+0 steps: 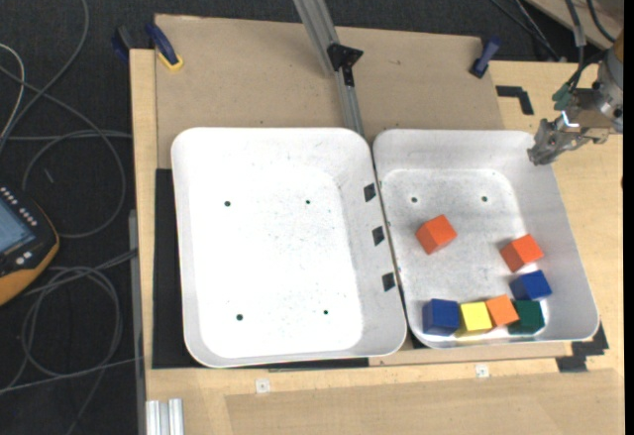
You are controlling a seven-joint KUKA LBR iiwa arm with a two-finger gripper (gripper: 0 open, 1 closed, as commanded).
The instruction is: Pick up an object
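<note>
Gripper (547, 144): at the far right corner of the right bin, over its rim; whether the fingers are spread or closed cannot be told at this size, and nothing shows between them.
Right bin (396, 225): white, shallow, lying below and left of the gripper; it holds all the blocks.
Orange cube (435, 234): alone, mid-bin, down and left of the gripper, tilted a little.
Second orange cube (522, 252): straight below the gripper, near the bin's right wall.
Blue cube (533, 285): just below that one, nearly touching it.
Row at the near wall: blue block (442, 315), yellow block (475, 316), small orange block (501, 309), green block (529, 318), packed side by side, farthest from the gripper.
Left bin (267, 235): white, well left of the gripper, touching the right bin.
</note>
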